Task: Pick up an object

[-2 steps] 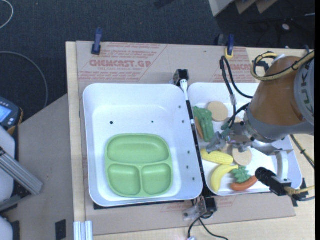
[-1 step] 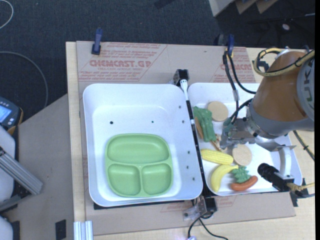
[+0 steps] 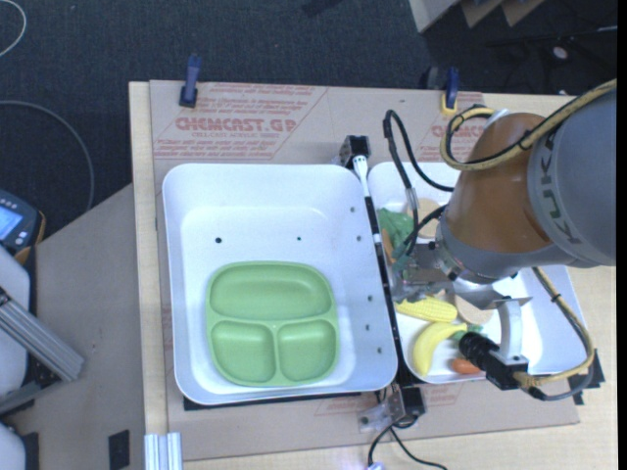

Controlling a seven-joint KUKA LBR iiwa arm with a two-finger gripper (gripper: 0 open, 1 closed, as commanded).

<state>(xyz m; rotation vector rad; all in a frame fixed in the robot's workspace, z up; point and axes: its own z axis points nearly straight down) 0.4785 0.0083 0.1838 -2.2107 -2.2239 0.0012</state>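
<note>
The grey arm with its orange band (image 3: 495, 179) reaches down into the right bin (image 3: 558, 346). Its gripper (image 3: 419, 270) sits low over the bin's left side, beside a green object (image 3: 396, 228). Just below the gripper lie a yellow corn cob (image 3: 428, 310) and a yellow banana (image 3: 434, 342). A small orange and green piece (image 3: 464, 364) lies at the bin's front. The arm's body hides much of the right bin.
The left bin (image 3: 265, 189) holds a green divided plate (image 3: 271, 322) toward its front. Black cables (image 3: 402, 155) loop over the right bin's back. Blue clamps (image 3: 189, 79) hold the cardboard bench top at its far edge.
</note>
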